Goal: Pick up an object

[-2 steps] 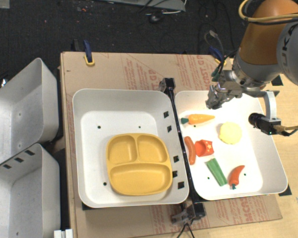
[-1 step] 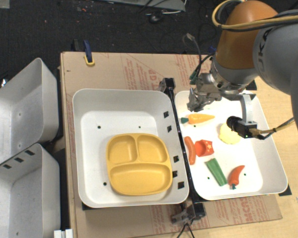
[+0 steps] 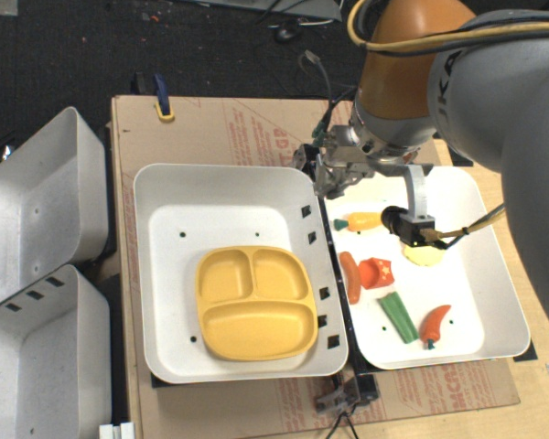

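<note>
My arm [image 3: 476,71] sweeps in from the right, big and grey, orange band up top. Left bin [image 3: 165,208] carries the yellow divided tray [image 3: 254,302]; right bin [image 3: 494,318] carries the small stuff. My claw [image 3: 340,176] hangs over the right bin's upper left corner, by the wall between the bins, and how it's set I can't tell from here. Below it: orange carrot piece [image 3: 363,219], pale yellow piece [image 3: 424,252], red sausage [image 3: 349,276], red pepper chunk [image 3: 376,272], green stick [image 3: 399,317], red chilli [image 3: 435,322]. All loose on the floor.
</note>
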{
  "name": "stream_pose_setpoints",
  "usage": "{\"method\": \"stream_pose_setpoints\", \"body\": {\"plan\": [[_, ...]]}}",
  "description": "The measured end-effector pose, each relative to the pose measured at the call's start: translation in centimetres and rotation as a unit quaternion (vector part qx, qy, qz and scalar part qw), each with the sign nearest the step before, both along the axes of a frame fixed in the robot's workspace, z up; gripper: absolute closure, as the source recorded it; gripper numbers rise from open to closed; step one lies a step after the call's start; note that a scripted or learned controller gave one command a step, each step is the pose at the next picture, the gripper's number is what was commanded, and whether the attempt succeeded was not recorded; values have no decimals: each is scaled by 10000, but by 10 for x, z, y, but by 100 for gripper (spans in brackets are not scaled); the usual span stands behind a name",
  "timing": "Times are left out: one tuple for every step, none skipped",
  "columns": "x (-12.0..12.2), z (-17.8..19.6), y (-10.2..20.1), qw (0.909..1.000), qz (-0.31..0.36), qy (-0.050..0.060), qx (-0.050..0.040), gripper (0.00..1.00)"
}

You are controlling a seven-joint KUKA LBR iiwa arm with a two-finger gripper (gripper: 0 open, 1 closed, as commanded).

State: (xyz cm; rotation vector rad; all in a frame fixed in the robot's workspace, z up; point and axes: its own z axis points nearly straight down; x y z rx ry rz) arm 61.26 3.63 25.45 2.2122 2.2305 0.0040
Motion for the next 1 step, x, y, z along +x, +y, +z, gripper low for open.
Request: {"method": "stream_pose_setpoints", "body": {"plan": [[16,-5,59,10000,1,0,-2,100]]}}
